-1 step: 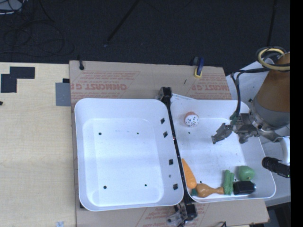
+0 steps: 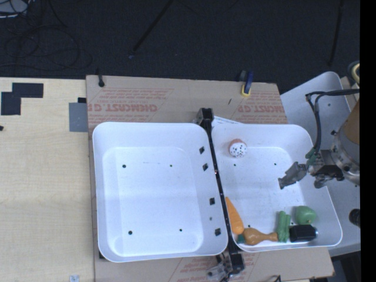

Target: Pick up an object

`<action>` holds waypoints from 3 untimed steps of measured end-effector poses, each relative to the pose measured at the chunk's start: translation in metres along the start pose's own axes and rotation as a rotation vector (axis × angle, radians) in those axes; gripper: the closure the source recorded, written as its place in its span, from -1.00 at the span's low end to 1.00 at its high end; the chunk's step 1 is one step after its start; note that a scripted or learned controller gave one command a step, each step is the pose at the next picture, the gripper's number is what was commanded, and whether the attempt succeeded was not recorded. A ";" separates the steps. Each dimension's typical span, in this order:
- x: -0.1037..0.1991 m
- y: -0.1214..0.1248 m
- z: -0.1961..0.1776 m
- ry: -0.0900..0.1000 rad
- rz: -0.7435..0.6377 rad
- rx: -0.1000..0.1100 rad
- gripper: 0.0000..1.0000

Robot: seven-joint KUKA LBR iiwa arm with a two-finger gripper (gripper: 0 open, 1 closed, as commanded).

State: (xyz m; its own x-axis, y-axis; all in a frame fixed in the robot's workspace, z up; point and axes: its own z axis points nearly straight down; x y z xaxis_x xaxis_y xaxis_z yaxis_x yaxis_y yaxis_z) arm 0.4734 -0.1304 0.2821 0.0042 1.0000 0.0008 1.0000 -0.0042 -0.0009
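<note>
A cardboard-covered bench [image 2: 176, 98] fills the middle of the frame, carrying two shallow white bins side by side. The left bin [image 2: 106, 140] takes the centre-left, the right bin [image 2: 302, 131] the centre-right, with a black divider strip [image 2: 212, 175] between them. From the right edge the grey arm [image 2: 352, 157] reaches in over the right bin, its gripper [image 2: 306, 175] hanging above the bin's right-hand floor with nothing between its two dark fingers [image 2: 289, 177], which stand spread apart. The candidates for picking lie mostly along the right bin's lower edge: an orange carrot-shaped toy [image 2: 234, 215] against the divider, an orange-yellow piece [image 2: 258, 236] beside it, a green strip [image 2: 284, 225], a rounded green object [image 2: 305, 214] and a black object [image 2: 302, 233] in the lower right corner. A small white ball with dark dots [image 2: 237, 149] sits alone near the bin's upper left. The step in hand appears to be the approach, no grasp yet made. The next move likely calls for lowering over one item, the green and black cluster being nearest, and closing squarely on it without crowding the neighbours or the wall.
</note>
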 end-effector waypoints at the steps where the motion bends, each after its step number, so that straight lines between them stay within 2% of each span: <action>1: 0.039 0.003 -0.073 -0.001 -0.009 -0.006 -1.00; 2: 0.071 0.000 0.102 0.003 -0.006 0.013 -1.00; 3: 0.068 0.001 0.086 0.000 0.001 0.006 1.00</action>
State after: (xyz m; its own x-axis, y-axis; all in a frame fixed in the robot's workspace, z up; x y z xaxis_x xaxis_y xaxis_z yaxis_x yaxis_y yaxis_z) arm 0.4749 -0.0625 0.1964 0.0051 1.0000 0.0013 1.0000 -0.0051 -0.0069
